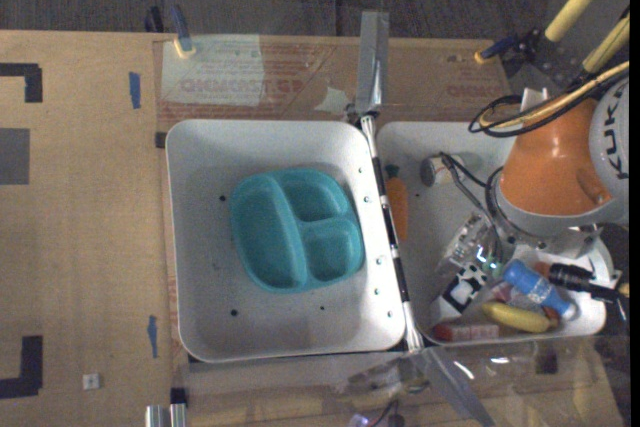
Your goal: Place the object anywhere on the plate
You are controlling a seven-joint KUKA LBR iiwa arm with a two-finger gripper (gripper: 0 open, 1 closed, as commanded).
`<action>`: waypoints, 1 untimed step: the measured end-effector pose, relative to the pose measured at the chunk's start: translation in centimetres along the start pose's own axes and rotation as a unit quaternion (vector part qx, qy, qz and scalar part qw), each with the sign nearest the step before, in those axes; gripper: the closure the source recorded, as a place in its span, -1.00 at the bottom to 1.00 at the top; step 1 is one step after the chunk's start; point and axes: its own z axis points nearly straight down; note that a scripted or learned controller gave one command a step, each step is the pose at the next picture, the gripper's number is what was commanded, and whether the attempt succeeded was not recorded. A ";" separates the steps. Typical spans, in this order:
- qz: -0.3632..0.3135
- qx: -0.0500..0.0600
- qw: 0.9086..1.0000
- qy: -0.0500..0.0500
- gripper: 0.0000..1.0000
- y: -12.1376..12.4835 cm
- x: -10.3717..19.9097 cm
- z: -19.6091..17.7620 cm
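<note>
In the camera view, the teal plastic plate with three compartments (298, 228) lies in the left white shallow bin (200, 165). The grey arm with orange band (555, 170) reaches down over the right white bin (415, 150). Its gripper (478, 250) is low in this bin; whether it is open or closed I cannot tell. A yellow banana-shaped object (520, 317) and a blue bottle-like object (538, 285) lie near it, and an orange carrot-like object (398, 205) rests along the bin's left wall.

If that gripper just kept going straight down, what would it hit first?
Probably the clutter in the right white bin: the gripper hangs over a black-and-white patterned object, though depth is unclear from above.
</note>
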 end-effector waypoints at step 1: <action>-0.137 -0.002 0.991 -0.012 1.00 -8.1 -1.9 0.5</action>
